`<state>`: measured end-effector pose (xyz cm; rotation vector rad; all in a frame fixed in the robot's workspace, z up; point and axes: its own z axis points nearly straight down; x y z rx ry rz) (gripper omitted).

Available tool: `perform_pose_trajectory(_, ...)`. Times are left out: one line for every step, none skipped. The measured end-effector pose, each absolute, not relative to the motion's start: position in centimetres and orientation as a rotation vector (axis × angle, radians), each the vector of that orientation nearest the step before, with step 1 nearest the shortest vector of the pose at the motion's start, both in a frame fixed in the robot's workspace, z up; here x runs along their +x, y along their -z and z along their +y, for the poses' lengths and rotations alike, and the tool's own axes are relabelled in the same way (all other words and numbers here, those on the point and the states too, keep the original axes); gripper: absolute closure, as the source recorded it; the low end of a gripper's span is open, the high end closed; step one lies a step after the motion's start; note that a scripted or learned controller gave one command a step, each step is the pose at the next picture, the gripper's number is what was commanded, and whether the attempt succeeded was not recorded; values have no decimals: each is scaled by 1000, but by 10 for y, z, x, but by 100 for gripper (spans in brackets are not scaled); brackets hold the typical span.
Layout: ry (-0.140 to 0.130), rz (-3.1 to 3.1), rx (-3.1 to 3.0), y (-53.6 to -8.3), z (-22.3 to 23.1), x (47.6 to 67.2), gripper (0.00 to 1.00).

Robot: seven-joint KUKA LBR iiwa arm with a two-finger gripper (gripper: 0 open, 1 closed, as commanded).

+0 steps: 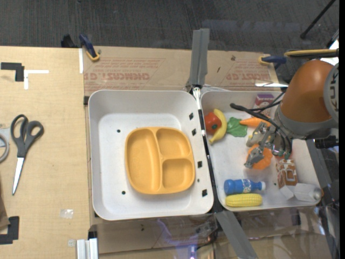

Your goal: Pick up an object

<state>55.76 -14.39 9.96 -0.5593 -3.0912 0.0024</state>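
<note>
My gripper (260, 146) hangs low in the right bin (307, 198), below the arm's orange band (307, 93). It is right over a small orange toy (262, 159), and I cannot make out whether it touches the toy. Around it lie a carrot (250, 122), a green leaf (235, 127), a yellow banana (219, 127) with a red tomato (212, 124), a blue bottle (243, 186), a corn cob (243, 200) and a brown packet (287, 173).
The left bin (105, 161) holds a yellow divided plate (160, 159). A purple item (264, 98) and a white piece (305, 192) lie in the right bin. Scissors (22, 144) rest on the wooden bench at far left.
</note>
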Motion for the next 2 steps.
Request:
perform_pose_trajectory(-2, -3060, -713, -241, -88, 590, 100)
perform_pose_trajectory(-3, -3018, -874, -284, -35, 584, 100)
